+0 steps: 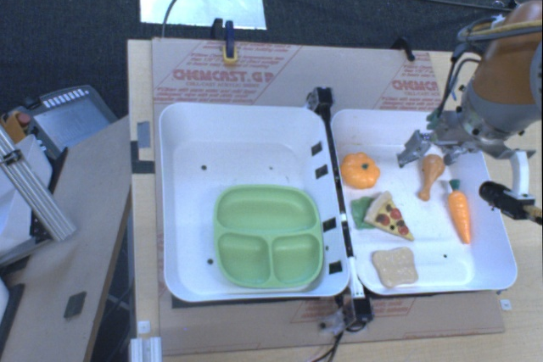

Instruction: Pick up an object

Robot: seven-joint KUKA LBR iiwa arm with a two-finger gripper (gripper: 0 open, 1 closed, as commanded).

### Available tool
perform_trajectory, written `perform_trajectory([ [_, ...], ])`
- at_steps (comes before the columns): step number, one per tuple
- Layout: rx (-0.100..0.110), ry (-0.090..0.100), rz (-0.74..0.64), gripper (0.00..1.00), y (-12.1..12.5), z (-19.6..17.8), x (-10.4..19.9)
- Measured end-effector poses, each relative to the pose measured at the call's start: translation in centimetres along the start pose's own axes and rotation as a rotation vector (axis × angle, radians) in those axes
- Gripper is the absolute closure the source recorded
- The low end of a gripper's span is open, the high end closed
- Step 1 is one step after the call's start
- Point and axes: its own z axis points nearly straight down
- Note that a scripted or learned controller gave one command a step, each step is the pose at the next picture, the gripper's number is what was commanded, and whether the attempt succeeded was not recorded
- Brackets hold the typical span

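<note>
My pincer hangs low over the far part of the right bin, its grey fingers spread apart with nothing between them. Just under and a little to the near side of it lies the drumstick, a tan toy chicken leg with its thick end far and its thin bone end pointing near. The fingertips look to be right beside the thick end, though I cannot tell whether they touch it.

The drumstick is the piece I judge easiest to take. It looks like hard moulded plastic: light, stiff, probably smooth and a bit slippery, not fragile. The rounded meaty end could squirt out of a squeeze, so I would close across the narrower shaft just below the bulge, where the sides run more nearly parallel, with my fingers set crosswise to its length.

Other things share this bin. An orange pumpkin sits to the left of the drumstick, well apart from it. A carrot lies to the right and nearer, close beside the drumstick's thin end, so I need to keep my right finger clear of it. A pizza slice and a slice of bread lie nearer still. The left bin holds a green divided plate.
</note>
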Motion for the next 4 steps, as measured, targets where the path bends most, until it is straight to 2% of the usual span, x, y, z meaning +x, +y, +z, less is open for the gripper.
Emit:
perform_trajectory([
  [1, -0.012, -0.002, -0.003, 0.0, 0.3, -0.8, 0.0],
  [3, -0.012, -0.001, -0.001, 0.0, -0.8, 9.4, 1.5],
  [4, -0.012, -0.002, -0.001, 0.0, -0.7, 11.3, 1.5],
])
